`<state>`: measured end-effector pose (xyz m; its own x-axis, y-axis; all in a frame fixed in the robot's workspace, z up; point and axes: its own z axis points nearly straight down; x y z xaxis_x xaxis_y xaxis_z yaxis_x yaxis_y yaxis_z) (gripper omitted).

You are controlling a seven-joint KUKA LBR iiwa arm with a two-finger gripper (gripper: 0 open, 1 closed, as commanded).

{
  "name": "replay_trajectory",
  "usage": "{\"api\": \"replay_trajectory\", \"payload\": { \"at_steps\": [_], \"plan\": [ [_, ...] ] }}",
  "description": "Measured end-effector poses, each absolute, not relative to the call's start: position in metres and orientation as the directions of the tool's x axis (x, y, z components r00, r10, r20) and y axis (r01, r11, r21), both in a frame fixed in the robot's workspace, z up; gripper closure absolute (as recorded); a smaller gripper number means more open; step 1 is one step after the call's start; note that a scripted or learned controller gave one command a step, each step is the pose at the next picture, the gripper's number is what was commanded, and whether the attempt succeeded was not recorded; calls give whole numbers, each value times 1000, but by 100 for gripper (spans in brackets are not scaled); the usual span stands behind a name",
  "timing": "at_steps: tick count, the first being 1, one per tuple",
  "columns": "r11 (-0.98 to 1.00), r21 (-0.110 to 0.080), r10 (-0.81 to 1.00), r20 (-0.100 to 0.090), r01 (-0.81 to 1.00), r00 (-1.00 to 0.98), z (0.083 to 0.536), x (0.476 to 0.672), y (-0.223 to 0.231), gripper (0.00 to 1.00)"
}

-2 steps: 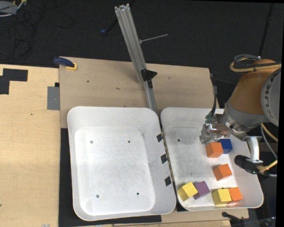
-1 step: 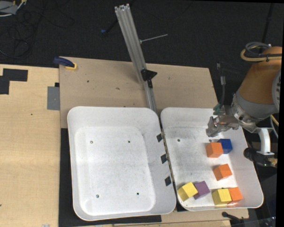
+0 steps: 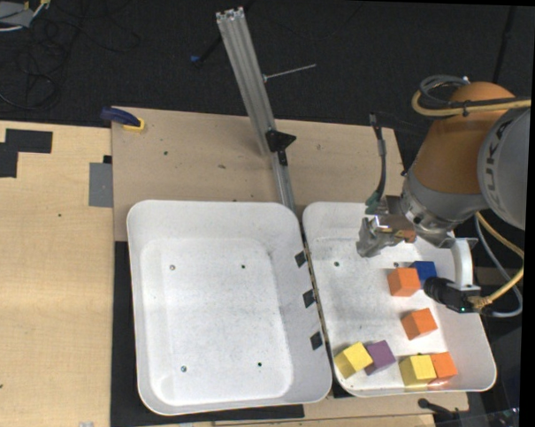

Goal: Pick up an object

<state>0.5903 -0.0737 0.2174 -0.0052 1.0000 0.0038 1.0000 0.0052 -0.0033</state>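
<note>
Candidate objects all lie in the right bin [image 3: 338,222]: an orange cube [image 3: 404,281] with a blue block [image 3: 424,270] just behind it, a second orange cube [image 3: 419,324] nearer the front, then a front row of yellow cube [image 3: 354,358], purple cube [image 3: 380,354], another yellow cube [image 3: 416,370] and a small orange block [image 3: 443,365]. We judge they crowd the front-right because nothing has sorted them yet. The gripper [image 3: 371,243] hangs over the bin's rear, left of the upper orange cube, carrying nothing; we cannot tell its opening. The left bin [image 3: 152,221] sits alongside.
</note>
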Motion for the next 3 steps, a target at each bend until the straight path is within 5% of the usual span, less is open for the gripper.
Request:
{"api": "replay_trajectory", "payload": {
  "at_steps": [3],
  "plan": [
    [4,-1,1000,2,1000,-4,230,615,67,100]
  ]
}}
